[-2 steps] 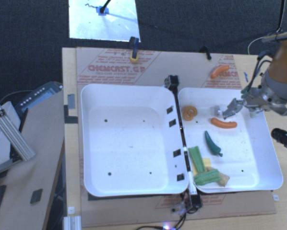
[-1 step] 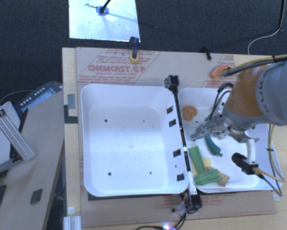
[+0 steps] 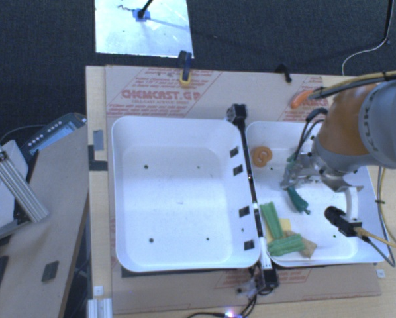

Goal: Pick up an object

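Camera view: gripper [image 3: 293,179] just beside dark green piece [image 3: 298,201], its opening unclear.

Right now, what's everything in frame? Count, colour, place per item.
left bin: 1, white, left side of the bench
right bin: 1, white, right side, under the arm
ring: 1, orange, right bin, far-left part
dark green piece: 1, dark green, right bin middle, just below the gripper
light green stick: 1, light green, right bin, by the left wall
second light green stick: 1, light green, right bin, near edge
yellow piece: 1, yellow, between the two sticks
tan piece: 1, tan, right of the second stick
orange object: 1, orange, on the bench beyond the right bin
arm: 1, grey with orange band, from the right
gripper: 1, metallic, over the right bin
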Robot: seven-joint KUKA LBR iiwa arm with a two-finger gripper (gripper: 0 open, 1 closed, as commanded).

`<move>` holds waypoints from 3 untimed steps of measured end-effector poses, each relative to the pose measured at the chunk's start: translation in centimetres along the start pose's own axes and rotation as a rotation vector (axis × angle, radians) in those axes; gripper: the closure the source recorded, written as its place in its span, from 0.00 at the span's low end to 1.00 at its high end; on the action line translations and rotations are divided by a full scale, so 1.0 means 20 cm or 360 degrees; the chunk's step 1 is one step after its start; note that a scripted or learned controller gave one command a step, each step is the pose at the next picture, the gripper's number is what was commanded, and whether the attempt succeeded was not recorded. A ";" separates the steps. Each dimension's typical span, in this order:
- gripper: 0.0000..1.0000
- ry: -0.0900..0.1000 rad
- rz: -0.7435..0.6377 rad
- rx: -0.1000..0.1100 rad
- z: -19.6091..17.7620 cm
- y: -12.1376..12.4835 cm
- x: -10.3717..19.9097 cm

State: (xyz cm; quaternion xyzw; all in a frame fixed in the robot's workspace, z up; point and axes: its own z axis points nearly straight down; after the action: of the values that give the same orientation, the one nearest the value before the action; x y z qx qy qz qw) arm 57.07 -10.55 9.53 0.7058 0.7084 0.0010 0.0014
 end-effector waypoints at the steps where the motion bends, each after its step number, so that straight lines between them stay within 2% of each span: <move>1: 1.00 0.0003 0.0005 0.0011 0.03 -0.19 -0.02; 2: 1.00 0.0000 0.0005 -0.0001 0.05 -0.42 0.10; 3: 1.00 0.0000 -0.0015 -0.0037 -0.71 0.13 0.33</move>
State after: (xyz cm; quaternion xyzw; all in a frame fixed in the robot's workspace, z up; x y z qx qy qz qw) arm 59.67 -3.93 23.79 0.7023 0.7118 0.0092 0.0095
